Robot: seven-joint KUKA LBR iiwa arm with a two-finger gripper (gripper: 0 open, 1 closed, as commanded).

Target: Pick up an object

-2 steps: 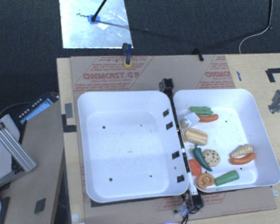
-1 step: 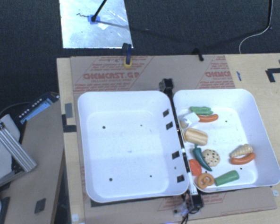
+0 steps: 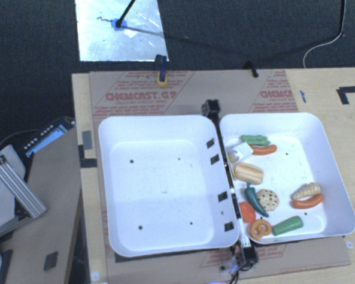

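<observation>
Camera view: tan, loaf-shaped plastic toy bread (image 3: pixel 248 173) lying in right shallow white bin (image 3: pixel 287 165), toward its left side. Probably light, stiff, slightly slick; best pinched across the narrow middle, from above. State of pincer: cannot tell.

Landmark: right bin (image 3: pixel 332 177), holding all the small toy foods.
Green pod (image 3: pixel 255 140): near its far wall, lying flat.
Orange sausage (image 3: pixel 264 150): just beside the pod.
Bread roll (image 3: pixel 249 173): tan, by the left wall.
Dark green pepper (image 3: pixel 255 201): slanted, touching the cookie (image 3: pixel 267 199).
Pretzel (image 3: pixel 259 228) and green cylinder (image 3: pixel 287 225): near wall.
Cream cone piece (image 3: pixel 306 191): above an orange sausage (image 3: pixel 307 202), toward the right.
</observation>
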